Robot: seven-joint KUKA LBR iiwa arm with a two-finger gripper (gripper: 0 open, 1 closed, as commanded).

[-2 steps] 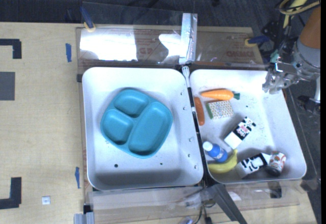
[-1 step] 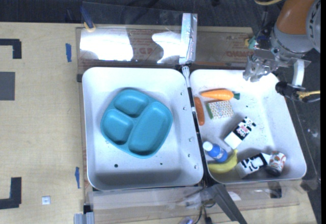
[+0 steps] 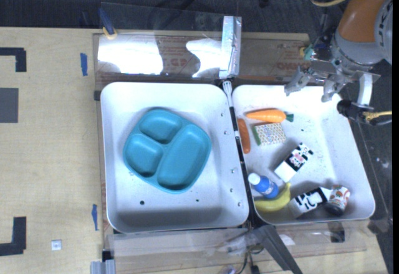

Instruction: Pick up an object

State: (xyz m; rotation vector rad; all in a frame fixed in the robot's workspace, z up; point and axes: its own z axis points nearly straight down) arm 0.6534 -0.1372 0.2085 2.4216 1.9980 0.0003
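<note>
From above, the desk (image 3: 43,142) carries two shallow white bins side by side. The left bin (image 3: 118,204) holds a blue divided plate (image 3: 167,149) with three compartments, lying near the bin's middle. The right bin (image 3: 349,154) holds the loose things: an orange carrot (image 3: 267,115) lies crosswise near the far end, a second, thinner orange piece (image 3: 244,134) lies along the bin's left wall just below it, and a small speckled green-and-white packet (image 3: 269,134) sits beside that, under the carrot. Nearer the middle is a black-and-white cow-patterned carton (image 3: 295,161), tilted. At the near end a small bottle with a blue cap (image 3: 263,185) touches a yellow banana (image 3: 274,202), and next to these lie another black-and-white patterned box (image 3: 310,199) and a small round can with red marks (image 3: 338,198). The arm comes in from the right, its orange band high in the corner, and the jaws (image 3: 313,83) hang over the far rim of the right bin, spread apart with nothing between them, well apart from every object and nearest to the carrot.
</note>
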